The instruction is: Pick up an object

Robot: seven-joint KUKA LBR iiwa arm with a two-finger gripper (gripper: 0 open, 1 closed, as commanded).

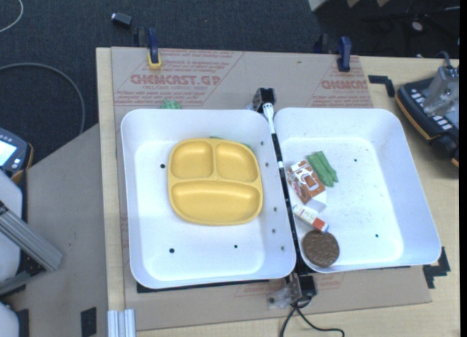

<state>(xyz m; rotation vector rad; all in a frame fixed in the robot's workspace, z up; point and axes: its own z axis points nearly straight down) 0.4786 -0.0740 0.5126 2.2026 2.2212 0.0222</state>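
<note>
No telling from this view whether the gripper is released or clenched. Four small things lie along the left wall of the right bin point(408, 182): a green piece point(322, 167) touching a red-and-white packet point(305, 181), a white-and-red tube point(311, 218) below them, and a brown round disc point(321, 248) in the near left corner. One yellow divided plate point(215, 181) sits mid-way in the left bin point(142, 204).

Two blue clamps point(153, 44) on the bench's far edge, dark carpet point(58, 29) beyond — white cable point(44, 73)
</note>
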